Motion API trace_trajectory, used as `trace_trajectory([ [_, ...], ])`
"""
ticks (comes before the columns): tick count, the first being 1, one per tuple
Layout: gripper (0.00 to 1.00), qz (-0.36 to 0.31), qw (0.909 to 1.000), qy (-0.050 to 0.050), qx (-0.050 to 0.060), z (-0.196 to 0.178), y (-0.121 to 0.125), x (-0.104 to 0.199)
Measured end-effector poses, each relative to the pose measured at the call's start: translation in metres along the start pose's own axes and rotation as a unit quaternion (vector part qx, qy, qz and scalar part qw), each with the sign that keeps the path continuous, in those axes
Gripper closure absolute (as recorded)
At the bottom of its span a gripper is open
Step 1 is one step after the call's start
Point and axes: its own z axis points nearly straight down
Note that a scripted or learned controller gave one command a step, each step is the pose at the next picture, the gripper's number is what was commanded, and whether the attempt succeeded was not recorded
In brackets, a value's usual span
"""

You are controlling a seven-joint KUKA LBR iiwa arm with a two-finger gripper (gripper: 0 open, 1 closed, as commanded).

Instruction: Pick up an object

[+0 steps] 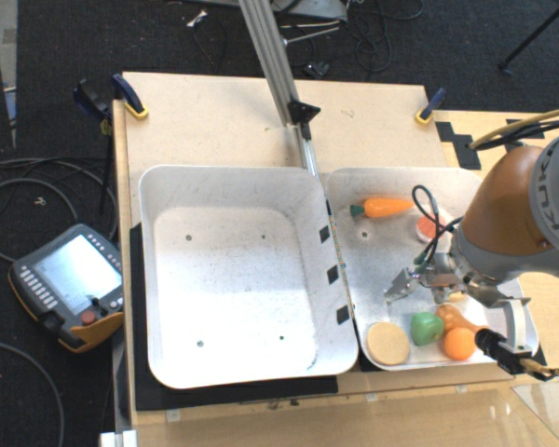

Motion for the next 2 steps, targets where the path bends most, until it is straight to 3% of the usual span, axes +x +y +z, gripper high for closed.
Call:
trace_trajectory([
  [1, 1.00, -0.001, 1.0000, -0.001, -0.004, -0.014, 0.002, 0.000],
  [2, 1.00, -0.003, 1.0000, -0.001, -0.006, -0.059, 0.007, 0.007],
])
